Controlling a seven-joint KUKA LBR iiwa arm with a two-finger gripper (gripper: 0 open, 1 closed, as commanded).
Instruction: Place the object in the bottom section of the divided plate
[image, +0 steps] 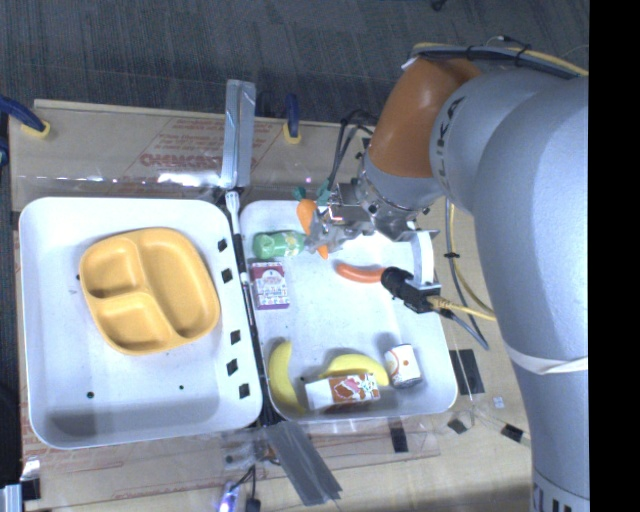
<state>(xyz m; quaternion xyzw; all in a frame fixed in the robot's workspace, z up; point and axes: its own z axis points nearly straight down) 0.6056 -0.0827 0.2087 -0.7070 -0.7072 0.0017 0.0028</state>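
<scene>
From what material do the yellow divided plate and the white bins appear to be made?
The yellow divided plate looks like moulded plastic with a matte finish: uniform colour, soft rounded ridges and only dull highlights. The shallow white bins also seem plastic, smooth and slightly glossy, with rounded corners and faint reflections; painted metal cannot be ruled out.

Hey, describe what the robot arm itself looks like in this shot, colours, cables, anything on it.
The arm is a thick, rounded light-grey casing with a glossy orange band just above the wrist. Below the band sits a darker metal wrist section carrying the gripper, with thin black wires looping beside it. A yellow cable trails from a small black block on the wrist, and more cabling arcs over the band's top.
</scene>
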